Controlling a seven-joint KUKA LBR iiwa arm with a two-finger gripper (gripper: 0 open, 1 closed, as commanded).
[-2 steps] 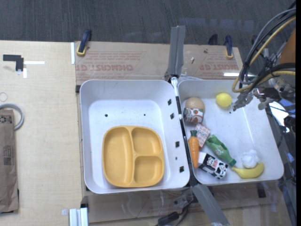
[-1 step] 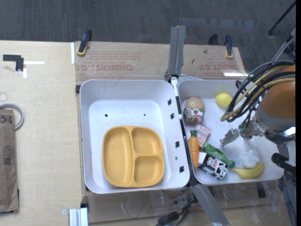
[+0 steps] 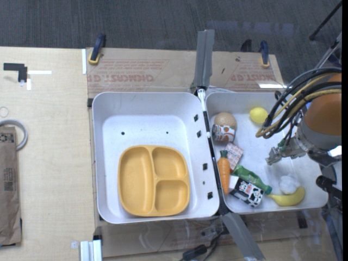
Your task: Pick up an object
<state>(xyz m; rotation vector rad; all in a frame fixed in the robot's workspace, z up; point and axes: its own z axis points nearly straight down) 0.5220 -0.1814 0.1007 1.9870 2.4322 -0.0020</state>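
My gripper (image 3: 278,155) hangs over the right part of the right bin (image 3: 272,208), below the orange band of the arm. Nothing shows in it. Just below it lie a white ball (image 3: 289,184) and a yellow banana (image 3: 288,198). A lemon (image 3: 259,115) sits towards the bin's far side. On the bin's left side are a round brown and white item (image 3: 223,126), a small red and white packet (image 3: 234,155), an orange carrot (image 3: 224,172), a green item (image 3: 252,178) and a black and white box (image 3: 247,193).
The left bin (image 3: 109,118) holds a yellow divided plate (image 3: 154,180). A grey divider bar (image 3: 204,58) runs between the bins at the back. Black and yellow cables (image 3: 288,102) loop above the arm. A brown paper bag (image 3: 8,178) lies at the bench's far left.
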